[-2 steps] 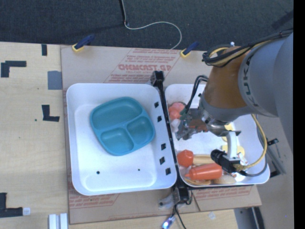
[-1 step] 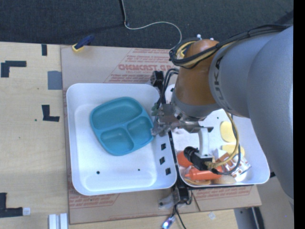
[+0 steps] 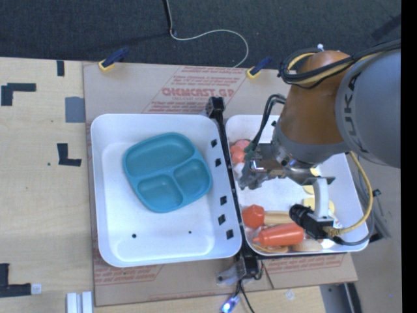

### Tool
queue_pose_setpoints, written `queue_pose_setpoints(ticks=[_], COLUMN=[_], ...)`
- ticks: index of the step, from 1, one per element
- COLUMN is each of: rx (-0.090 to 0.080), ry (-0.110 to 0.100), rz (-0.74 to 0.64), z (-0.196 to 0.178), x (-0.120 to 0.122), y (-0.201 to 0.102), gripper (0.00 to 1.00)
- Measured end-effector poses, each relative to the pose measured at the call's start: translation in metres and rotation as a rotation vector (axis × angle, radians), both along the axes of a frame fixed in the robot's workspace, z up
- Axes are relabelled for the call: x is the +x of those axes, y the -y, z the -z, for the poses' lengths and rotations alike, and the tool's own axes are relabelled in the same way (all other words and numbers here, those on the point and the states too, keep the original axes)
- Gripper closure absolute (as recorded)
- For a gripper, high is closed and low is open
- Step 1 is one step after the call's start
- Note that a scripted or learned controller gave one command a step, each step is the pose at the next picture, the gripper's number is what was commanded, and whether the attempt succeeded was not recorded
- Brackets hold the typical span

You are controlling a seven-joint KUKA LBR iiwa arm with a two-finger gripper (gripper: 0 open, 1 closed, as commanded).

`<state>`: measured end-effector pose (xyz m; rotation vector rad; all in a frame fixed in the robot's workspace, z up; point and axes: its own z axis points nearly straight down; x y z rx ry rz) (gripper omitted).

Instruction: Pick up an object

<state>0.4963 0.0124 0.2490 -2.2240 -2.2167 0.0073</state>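
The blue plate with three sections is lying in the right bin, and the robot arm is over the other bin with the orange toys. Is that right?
Not quite. The blue plastic plate with three sections lies in the left white bin, not the right one. The camera view shows it. The rest holds: the grey and orange robot arm is over the other bin, the right white bin, where the orange toys lie.

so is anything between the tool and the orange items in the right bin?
Nothing visible. The tool sits over the right bin, left side, with bare floor between it and the orange carrot-like piece at the front. A pink item lies right beside it.
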Motion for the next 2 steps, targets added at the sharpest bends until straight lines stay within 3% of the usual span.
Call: queue_pose_setpoints(ticks=[1, 2], rx=[0.002, -0.001], ry=[0.010, -0.001], rz=[-0.008, -0.006], z=[-0.127, -0.132], x=[-0.010, -0.011], y=[-0.039, -0.070], gripper=[1.00, 1.00])
